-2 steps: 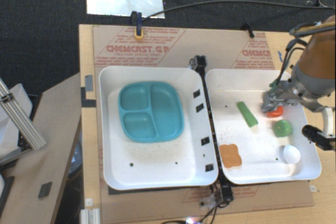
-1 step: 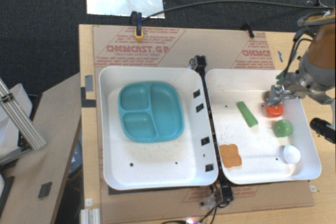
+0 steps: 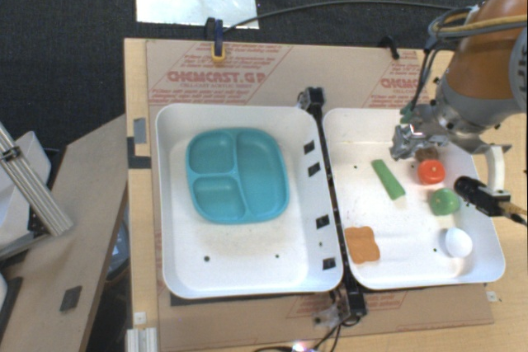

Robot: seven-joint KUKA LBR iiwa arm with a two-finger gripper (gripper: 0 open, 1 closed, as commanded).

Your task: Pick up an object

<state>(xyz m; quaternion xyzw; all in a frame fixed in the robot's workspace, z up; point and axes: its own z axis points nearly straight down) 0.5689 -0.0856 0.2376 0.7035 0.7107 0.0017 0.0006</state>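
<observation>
Nothing lifted yet. End effector (image 3: 410, 138) low in right bin (image 3: 363, 272), near red tomato-like piece (image 3: 431, 171) and green stick (image 3: 388, 179); opening cannot be told. Grasp and lift both left to do.

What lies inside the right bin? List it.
In the right bin: green stick, red ball, green ball, white egg, orange piece. The gripper and arm cover the back corner.
</observation>
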